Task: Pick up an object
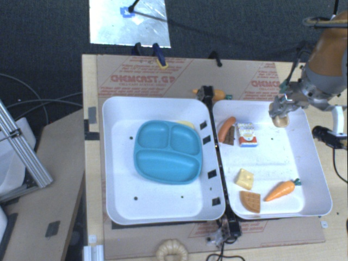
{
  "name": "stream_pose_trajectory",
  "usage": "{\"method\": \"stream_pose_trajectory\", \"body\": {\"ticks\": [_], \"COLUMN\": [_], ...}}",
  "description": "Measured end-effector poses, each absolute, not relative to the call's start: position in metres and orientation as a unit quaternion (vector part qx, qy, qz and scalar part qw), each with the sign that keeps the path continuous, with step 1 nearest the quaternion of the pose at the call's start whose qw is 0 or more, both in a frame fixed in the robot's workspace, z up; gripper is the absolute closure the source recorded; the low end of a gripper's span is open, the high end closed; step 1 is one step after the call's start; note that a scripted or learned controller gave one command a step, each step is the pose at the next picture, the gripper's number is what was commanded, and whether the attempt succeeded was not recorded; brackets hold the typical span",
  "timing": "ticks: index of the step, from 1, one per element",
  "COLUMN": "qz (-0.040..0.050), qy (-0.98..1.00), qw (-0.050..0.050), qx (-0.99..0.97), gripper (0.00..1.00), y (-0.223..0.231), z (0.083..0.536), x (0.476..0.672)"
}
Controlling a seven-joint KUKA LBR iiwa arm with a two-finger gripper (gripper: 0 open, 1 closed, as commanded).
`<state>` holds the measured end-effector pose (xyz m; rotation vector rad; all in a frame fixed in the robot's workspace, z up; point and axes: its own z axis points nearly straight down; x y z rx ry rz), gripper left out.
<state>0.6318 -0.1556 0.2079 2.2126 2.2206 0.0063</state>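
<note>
My gripper (pixel 280 109) hangs over the far part of the right bin (pixel 314 162), reaching in from the right. A small tan, rounded object (pixel 281 120) sits right at its tip; whether it is gripped or lying on the bin floor is unclear. Elsewhere in the right bin lie an orange sausage (pixel 225 129), a small white carton (pixel 247 135) with red and blue print, a yellow cheese wedge (pixel 244 178), a brown waffle piece (pixel 250 201) and a carrot (pixel 281 190).
The left bin (pixel 117 145) holds a blue divided plate (pixel 168 151), with a yellow bit (pixel 186 124) peeking out behind it. A black divider clamp line (pixel 213 151) runs between the bins. A foil sheet (pixel 129 15) lies at the back, a beige ring (pixel 171 250) at the front edge.
</note>
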Motion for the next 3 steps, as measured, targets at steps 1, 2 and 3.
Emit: {"method": "stream_pose_trajectory", "body": {"ticks": [1, 2, 3], "qz": [0.0013, 0.0004, 0.0005], "qy": [0.709, 0.71, 0.71], "qw": [0.002, -0.001, 0.0], "qx": [0.706, 0.704, 0.704], "gripper": [1.0, 1.0, 1.0], "y": [-0.156, -0.109, -0.066], "z": [0.226, 0.215, 0.22], "x": [0.633, 0.613, 0.583]}}
